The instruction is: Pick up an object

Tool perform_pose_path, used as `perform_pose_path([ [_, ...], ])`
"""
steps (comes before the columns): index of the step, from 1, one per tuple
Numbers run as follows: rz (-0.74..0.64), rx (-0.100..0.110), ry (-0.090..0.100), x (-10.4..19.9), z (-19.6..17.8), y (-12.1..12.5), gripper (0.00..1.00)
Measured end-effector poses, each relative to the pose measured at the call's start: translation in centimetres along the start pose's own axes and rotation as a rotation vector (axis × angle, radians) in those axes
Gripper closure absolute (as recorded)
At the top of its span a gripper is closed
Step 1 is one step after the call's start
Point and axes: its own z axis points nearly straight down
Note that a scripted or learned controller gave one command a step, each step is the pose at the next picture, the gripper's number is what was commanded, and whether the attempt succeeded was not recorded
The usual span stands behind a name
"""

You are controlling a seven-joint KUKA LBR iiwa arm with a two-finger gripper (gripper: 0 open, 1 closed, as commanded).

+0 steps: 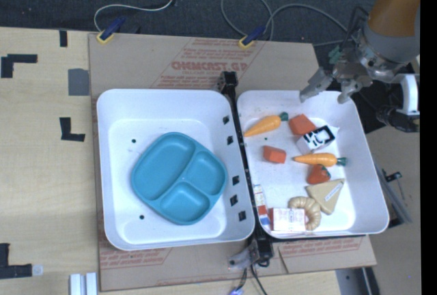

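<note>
Grey arm (382, 48) with a broad orange band (396, 10) above the wrist. Dark cable looping past the orange section. Metallic grey hand (330, 91) ending in two slim, pale fingers (311, 90).

1. Two shallow white plastic bins are counted, the left bin (109, 150) and the right bin (362, 171).
2. One blue plastic divided plate (179, 178) with three compartments is seen.
3. Two orange toy carrots with green tips are counted, (263, 125) and (315, 159).
4. Three small red-orange chunks are spotted: (301, 125), (274, 154), (318, 174).
5. One each is counted of: black-and-white packet (319, 137), tan cheese-like wedge (327, 194), beige croissant-shaped piece (308, 209), red-and-white carton (287, 219).
</note>
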Motion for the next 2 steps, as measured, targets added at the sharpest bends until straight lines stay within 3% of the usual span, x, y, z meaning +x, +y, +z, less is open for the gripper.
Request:
perform_pose_path([
  [1,0.000,0.003,0.002,3.0,9.9,2.5,0.00],
  [2,0.001,-0.005,-0.003,4.0,18.8,5.0,0.00],
])
